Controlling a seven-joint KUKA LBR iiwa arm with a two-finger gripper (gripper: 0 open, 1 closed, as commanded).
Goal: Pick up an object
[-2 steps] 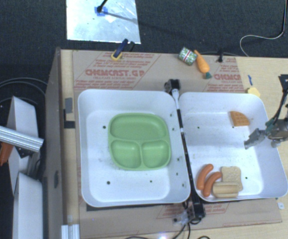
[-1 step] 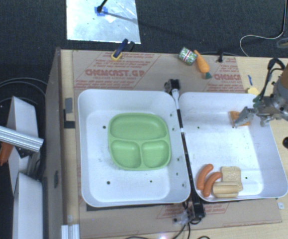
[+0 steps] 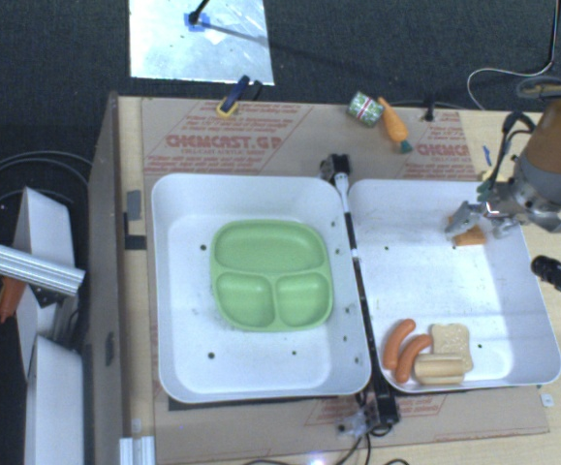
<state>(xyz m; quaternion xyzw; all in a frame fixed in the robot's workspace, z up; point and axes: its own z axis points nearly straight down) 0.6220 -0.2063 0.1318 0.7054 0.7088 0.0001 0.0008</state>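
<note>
Toy food sits at the front edge of the right bin [image 3: 513,289]: two orange sausages [image 3: 403,347], a bread slice [image 3: 451,340] and a bun [image 3: 438,368], all touching. Left bin [image 3: 178,260] holds a green divided plate [image 3: 270,274]. The hand [image 3: 474,216] is low over the right bin's far right area, just beside a small orange piece [image 3: 470,239]; can't tell whether it's clenched or released. A carrot [image 3: 393,124] and small can [image 3: 365,108] lie on the bench behind the bins.
</note>
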